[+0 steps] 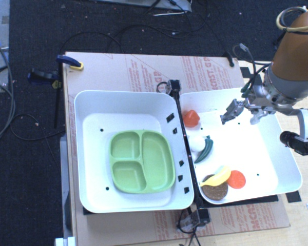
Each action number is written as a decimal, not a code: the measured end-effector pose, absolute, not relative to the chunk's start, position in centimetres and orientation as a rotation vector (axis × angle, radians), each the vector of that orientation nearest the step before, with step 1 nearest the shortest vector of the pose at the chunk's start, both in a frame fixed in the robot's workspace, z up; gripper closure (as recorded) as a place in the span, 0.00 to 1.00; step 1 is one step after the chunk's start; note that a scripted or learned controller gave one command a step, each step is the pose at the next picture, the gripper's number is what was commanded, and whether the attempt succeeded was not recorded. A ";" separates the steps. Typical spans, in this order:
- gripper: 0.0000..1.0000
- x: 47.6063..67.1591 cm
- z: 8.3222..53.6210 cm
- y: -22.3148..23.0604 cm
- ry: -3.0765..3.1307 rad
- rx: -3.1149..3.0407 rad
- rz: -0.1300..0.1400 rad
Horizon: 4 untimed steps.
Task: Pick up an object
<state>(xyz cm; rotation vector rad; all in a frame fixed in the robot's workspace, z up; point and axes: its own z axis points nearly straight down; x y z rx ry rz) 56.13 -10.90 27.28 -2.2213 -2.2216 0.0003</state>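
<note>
Several small objects lie in the right bin [277, 152], and none of them is between the gripper's fingers. The gripper [242, 113] hangs over the bin's far half, its two dark fingers spread apart with nothing in the gap. Nearest to it is an orange-red ball-like piece [191, 118], to the gripper's left and close against the divider between the bins. Nearer the camera from that piece sits a white rounded object [196, 143], with a dark green curved piece [205, 149] leaning against its right side; both lie left of and below the gripper, apart from it. Further toward the bin's near edge, well apart from the gripper, are a yellow banana-shaped piece [218, 177], a brown round disc [215, 191] partly under it, and an orange-red disc [236, 179] just beside the banana's right end.

The left bin [87, 137] holds a pale green divided plate [142, 161] with three compartments, lying flat near the middle. Both bins rest on a cardboard sheet [123, 68] marked with red printing. The arm's grey wrist and orange band [293, 53] rise toward the upper right, above the right bin's far corner. A blue-and-yellow clamp [69, 62] sits at the cardboard's far left corner.
</note>
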 end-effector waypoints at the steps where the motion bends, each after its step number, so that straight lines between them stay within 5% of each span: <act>1: 0.00 56.3 21.1 -11.4 -2.218 -2.219 0.006; 3: 0.00 55.9 10.5 -11.4 -2.219 -2.218 0.004; 4: 1.00 56.0 11.7 -11.5 -2.221 -2.222 0.000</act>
